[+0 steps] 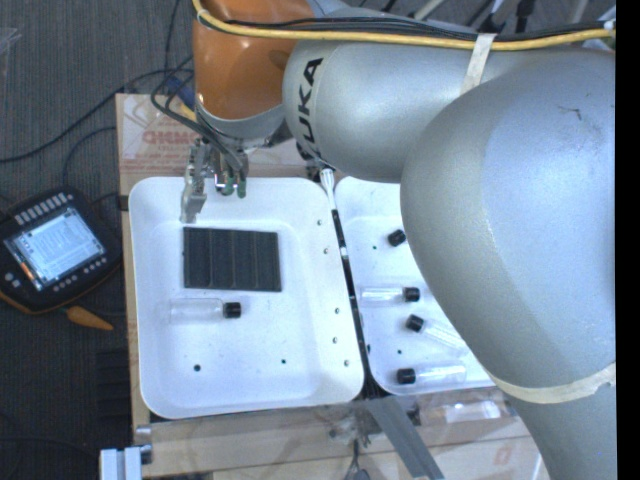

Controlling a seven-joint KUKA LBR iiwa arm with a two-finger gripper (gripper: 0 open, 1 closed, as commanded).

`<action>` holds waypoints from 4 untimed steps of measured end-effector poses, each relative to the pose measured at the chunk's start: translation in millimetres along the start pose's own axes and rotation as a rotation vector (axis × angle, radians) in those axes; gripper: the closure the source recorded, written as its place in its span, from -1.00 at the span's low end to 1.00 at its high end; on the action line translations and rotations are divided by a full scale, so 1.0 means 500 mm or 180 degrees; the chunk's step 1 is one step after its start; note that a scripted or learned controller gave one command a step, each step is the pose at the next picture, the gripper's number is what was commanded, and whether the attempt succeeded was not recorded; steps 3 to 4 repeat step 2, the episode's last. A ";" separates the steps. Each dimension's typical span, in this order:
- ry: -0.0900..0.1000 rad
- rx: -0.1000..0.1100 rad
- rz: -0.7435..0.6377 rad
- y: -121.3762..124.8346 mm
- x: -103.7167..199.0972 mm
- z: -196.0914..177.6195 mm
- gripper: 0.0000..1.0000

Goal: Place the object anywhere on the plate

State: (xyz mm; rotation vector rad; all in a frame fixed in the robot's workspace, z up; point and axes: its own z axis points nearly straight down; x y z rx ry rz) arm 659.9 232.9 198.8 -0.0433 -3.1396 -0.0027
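Two white bins sit below me. Left bin (300, 358) holds a dark ribbed plate (231, 259); just below it lies a clear black-capped vial (205, 310), off the plate. Right bin (375, 203) holds several more vials (430, 374). My gripper (205, 190) hangs above the plate's upper edge; I cannot tell its opening.

The grey arm (480, 168) swept in from the right, its bulky links filling that side of the view. It narrowed to the orange band (235, 48) above the wrist, yellow cable looped over the top. Below, the gripper (205, 190) pointed down, one pale finger (190, 200) hanging lower on the left. Nothing showed between the fingers.
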 end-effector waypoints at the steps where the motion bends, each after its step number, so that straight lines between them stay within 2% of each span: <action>1: -0.0007 0.0004 -0.1013 0.000 -0.002 -0.053 1.00; 4: -0.0004 -0.0004 -0.1006 0.001 -0.004 -0.065 1.00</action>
